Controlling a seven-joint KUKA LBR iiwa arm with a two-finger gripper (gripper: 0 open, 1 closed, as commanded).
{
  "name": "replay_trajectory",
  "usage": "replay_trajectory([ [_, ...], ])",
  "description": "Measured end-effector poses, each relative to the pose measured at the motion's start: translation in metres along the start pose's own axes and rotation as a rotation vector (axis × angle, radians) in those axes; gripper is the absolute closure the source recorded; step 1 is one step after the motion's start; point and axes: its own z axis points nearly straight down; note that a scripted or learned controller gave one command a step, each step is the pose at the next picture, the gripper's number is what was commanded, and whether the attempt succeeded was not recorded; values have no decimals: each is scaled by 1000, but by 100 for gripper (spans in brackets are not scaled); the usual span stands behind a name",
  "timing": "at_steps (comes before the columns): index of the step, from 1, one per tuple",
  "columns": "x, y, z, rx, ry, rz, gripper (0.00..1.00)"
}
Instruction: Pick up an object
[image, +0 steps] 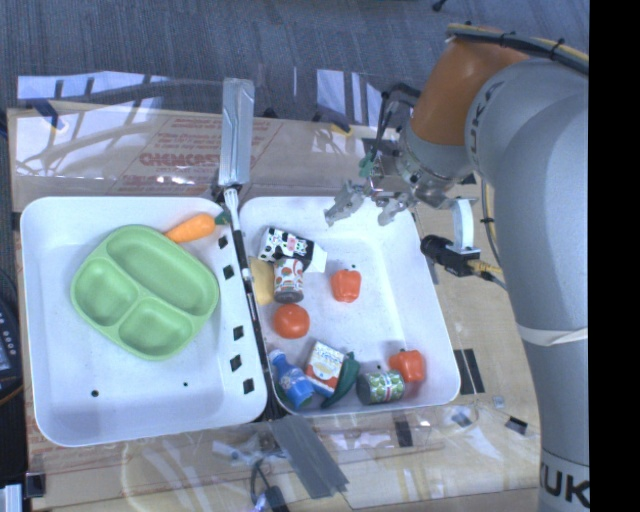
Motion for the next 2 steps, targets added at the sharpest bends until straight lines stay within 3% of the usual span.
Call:
replay_trajectory([
  [1, -8, -32, 116, -2, -1, 21, 0],
  [2, -21, -81, 116, 0, 0, 76, 0],
])
